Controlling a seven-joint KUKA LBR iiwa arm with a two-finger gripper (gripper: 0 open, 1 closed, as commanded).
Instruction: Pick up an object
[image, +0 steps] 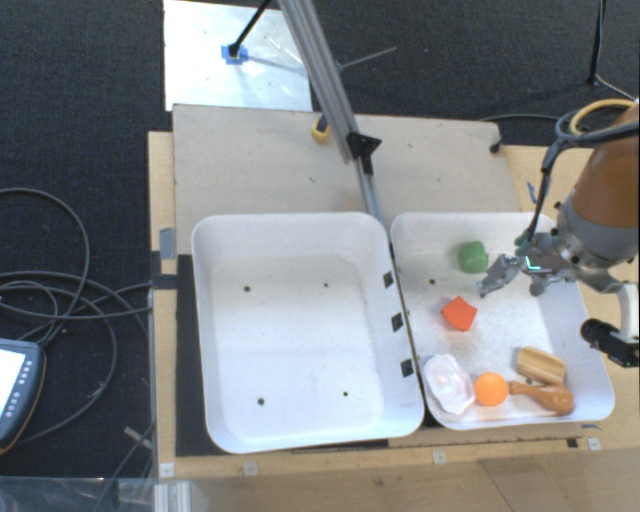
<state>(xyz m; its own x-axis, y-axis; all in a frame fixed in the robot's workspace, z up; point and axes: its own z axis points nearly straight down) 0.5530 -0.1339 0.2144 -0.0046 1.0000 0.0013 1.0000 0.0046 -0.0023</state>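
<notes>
Looking into the right bin (585, 345), you see a green block (472, 256), orange cube (459, 314), orange ball (490, 389), wooden pieces (541, 367) and a white lump (446, 383). The gripper (497, 276), spread and holding nothing, hangs just beside the green block. The left bin (215, 330) adjoins on the desk (260, 160).

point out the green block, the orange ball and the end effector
green block (472, 256), camera view, middle of its top face
orange ball (490, 389), camera view, centre of the ball
end effector (497, 275), camera view, between its fingertips
</notes>
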